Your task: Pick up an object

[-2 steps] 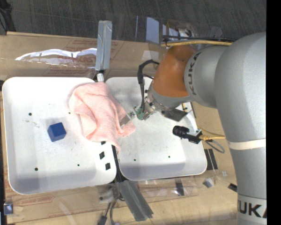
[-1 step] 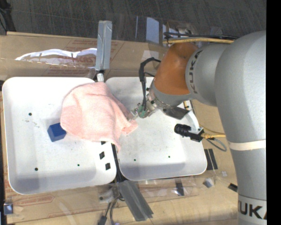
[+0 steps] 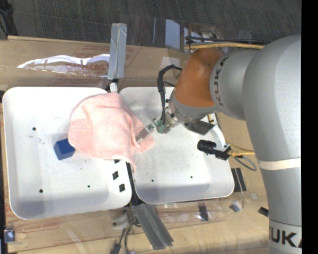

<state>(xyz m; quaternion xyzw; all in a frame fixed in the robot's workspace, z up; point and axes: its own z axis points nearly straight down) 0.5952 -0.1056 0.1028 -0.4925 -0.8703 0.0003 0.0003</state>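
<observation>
A pink cloth (image 3: 107, 126) lies draped over the shared rim between the left bin (image 3: 21, 194) and the right bin (image 3: 201, 187), most of it in the left bin toward its back right corner, one flap spilling into the right bin. The gripper (image 3: 148, 132) sits low at that flap, a metal finger touching the cloth's edge; how far it is spread, or whether any fabric sits between the fingers, cannot be told. A blue block (image 3: 64, 149) rests just beside the cloth's left edge. The likely failure: only a thin fold gets pinched, and the cloth's weight, snagging on the rim, pulls it free on lifting
</observation>
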